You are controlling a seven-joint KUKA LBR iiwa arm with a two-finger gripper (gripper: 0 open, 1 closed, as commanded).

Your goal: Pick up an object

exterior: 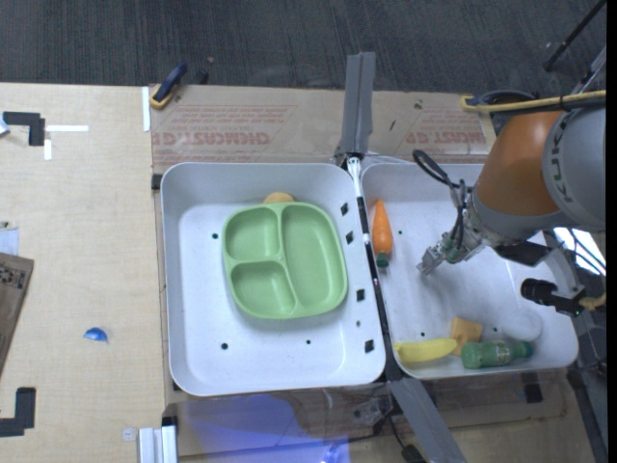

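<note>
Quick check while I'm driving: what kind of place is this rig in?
Probably a robotics lab grasping bench: two white bins side by side, toy food such as a carrot and banana, and the claw over the right bin.

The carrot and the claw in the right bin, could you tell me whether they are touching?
Apart. The camera view shows bare white bin floor between the carrot and the claw.

Bright even overhead light, soft shadows in white bins (193, 287), bluish glare at bottom edge, focus sharp.
</note>
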